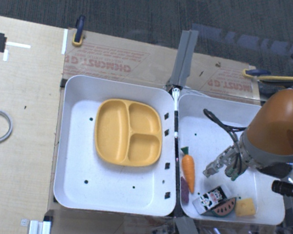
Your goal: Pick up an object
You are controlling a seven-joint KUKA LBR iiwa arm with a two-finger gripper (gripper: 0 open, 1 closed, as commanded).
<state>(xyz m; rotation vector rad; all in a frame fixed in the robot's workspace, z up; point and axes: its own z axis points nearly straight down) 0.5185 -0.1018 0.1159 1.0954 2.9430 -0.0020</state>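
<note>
Right now I see my gripper [226, 167] hovering with nothing between its slightly parted fingers, the carrot [188, 172] just left of it, long axis running near-to-far.

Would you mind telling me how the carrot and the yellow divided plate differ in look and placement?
The carrot is orange, slim and tapered with a green top; the divided plate is yellow, broad and split into three compartments. The carrot lies in the right bin against its left wall, near the end effector; the plate sits in the left bin. Both rest flat on a white bin floor.
</note>
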